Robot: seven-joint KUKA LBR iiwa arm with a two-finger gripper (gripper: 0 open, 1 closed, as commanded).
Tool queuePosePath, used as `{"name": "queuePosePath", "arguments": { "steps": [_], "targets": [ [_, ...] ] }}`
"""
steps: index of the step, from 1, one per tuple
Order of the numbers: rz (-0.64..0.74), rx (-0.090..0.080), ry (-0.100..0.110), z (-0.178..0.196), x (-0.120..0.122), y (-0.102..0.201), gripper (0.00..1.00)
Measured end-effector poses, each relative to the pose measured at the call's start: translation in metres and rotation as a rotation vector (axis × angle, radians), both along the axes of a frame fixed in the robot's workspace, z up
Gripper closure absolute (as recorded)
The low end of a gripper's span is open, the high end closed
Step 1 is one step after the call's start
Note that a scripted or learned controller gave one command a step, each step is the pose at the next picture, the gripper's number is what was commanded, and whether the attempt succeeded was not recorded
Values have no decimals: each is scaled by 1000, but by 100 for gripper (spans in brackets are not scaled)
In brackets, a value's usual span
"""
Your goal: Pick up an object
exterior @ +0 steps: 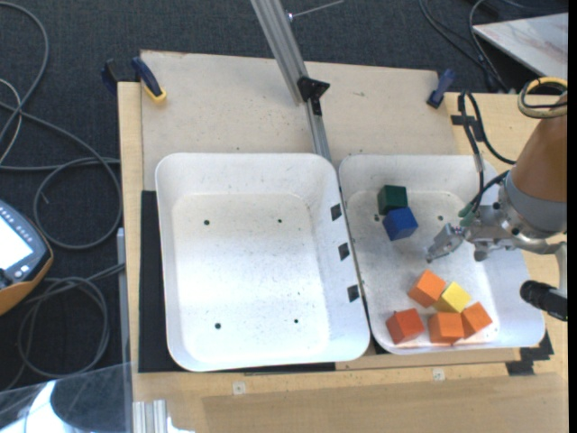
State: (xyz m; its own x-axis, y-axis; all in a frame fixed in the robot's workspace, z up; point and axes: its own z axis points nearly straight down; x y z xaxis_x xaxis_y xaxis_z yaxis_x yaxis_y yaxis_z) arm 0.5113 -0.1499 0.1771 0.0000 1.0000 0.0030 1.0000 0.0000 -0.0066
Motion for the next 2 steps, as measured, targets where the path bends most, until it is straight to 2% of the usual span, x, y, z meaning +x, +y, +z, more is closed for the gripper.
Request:
{"name": "queuePosePath", "arguments": {
  "steps": [2],
  "targets": [
    [1, 0, -1, -80, 1, -2, 0]
  ]
}}
